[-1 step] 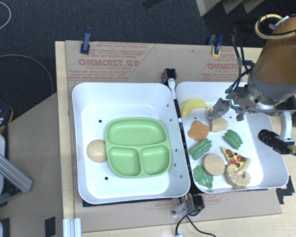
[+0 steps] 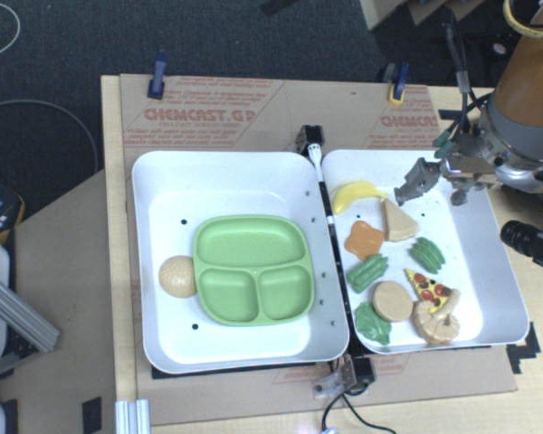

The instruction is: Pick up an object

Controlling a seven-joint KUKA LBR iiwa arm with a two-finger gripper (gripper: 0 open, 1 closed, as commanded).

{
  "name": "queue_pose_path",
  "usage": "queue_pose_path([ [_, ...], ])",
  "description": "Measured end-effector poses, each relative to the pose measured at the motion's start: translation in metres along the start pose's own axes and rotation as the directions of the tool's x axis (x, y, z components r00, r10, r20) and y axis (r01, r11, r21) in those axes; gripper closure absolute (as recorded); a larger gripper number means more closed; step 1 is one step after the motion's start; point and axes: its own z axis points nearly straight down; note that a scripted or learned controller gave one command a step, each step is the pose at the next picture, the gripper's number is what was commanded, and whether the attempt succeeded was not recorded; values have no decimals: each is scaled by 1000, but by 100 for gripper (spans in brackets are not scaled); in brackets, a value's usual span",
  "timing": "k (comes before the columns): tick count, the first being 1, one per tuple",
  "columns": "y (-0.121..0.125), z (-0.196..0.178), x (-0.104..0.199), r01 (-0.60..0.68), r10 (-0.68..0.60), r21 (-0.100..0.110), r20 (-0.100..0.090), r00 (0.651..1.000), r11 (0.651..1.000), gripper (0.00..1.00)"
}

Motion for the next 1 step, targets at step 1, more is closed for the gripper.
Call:
queue_pose_path([
  [1, 20, -77, 22, 0, 0, -1, 1, 1000, 1000, 0],
])
